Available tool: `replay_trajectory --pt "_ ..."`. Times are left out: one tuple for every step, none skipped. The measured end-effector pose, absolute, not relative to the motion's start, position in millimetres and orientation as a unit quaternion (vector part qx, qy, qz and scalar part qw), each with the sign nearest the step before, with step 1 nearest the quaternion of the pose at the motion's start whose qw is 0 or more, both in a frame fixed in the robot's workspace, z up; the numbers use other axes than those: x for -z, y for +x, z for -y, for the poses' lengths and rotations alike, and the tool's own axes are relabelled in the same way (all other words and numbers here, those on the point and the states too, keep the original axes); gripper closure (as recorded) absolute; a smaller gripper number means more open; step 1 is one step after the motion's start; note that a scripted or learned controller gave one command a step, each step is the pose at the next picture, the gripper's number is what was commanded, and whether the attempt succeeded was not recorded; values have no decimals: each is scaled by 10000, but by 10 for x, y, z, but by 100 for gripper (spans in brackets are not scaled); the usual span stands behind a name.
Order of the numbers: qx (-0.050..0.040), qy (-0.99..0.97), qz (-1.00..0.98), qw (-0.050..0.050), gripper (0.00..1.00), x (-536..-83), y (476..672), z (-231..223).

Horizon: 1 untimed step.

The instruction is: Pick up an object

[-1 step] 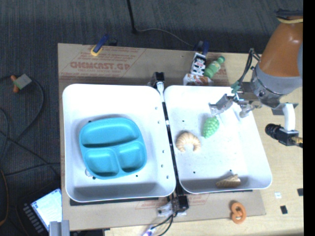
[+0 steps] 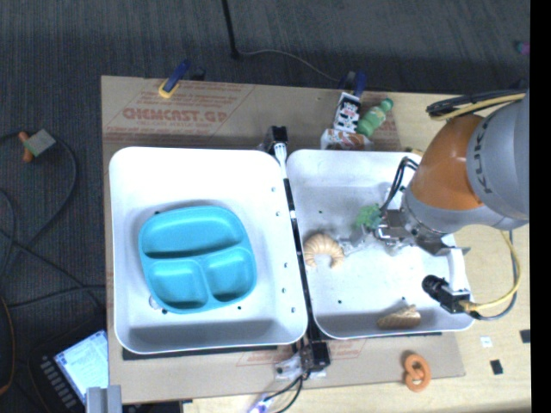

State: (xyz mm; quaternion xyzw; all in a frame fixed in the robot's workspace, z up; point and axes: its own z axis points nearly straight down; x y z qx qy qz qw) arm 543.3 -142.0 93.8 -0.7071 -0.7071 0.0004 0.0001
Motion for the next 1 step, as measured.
replay_trajectory --pt "0 -7065 7077 7 0 -925 5494 931"
